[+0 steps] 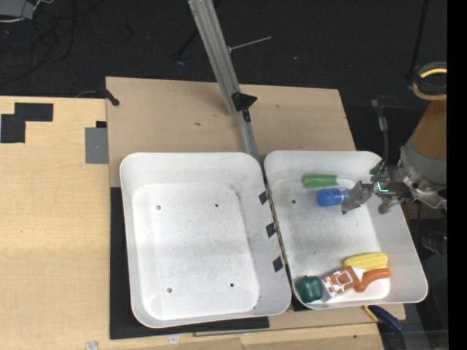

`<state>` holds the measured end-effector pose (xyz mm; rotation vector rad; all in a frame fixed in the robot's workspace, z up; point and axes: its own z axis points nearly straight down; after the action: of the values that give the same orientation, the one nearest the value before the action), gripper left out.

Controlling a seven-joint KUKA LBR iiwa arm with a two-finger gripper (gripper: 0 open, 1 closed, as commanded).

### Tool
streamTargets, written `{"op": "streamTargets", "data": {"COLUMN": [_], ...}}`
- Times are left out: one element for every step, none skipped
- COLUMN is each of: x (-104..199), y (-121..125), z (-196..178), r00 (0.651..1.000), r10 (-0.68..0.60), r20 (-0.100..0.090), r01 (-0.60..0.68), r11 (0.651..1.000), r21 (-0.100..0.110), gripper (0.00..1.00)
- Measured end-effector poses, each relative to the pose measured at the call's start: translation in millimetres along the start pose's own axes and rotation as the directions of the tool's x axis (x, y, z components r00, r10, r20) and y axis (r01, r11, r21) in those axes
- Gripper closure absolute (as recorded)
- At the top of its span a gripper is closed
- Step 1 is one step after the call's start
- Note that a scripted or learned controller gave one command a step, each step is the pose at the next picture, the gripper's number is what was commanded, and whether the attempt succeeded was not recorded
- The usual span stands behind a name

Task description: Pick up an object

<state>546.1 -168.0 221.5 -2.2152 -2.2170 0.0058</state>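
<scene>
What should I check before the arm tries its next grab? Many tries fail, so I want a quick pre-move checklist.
1. Gripper inside the right bin: ok.
2. Target close by: ok, the blue object lies just beside the fingertips, with the green object above it.
3. Something held between the fingers: cannot tell.
4. Finger opening: cannot tell, too small and blurred.
5. Other items away from the gripper: ok, the yellow corn, orange piece and dark green object sit at the near edge.

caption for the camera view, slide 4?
Gripper beside blue object and green object in the right bin; left bin alongside.
</scene>
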Motion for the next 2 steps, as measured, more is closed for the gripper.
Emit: {"op": "streamTargets", "data": {"x": [-1, 5], "y": [1, -7], "z": [-3, 45], "r00": [1.000, 1.000], "r10": [0.002, 0.001], "r20": [0.001, 0.000], "r01": [-0.002, -0.001], "r11": [1.000, 1.000], "r21": [-0.005, 0.000], "gripper": [0.00, 0.00]}}
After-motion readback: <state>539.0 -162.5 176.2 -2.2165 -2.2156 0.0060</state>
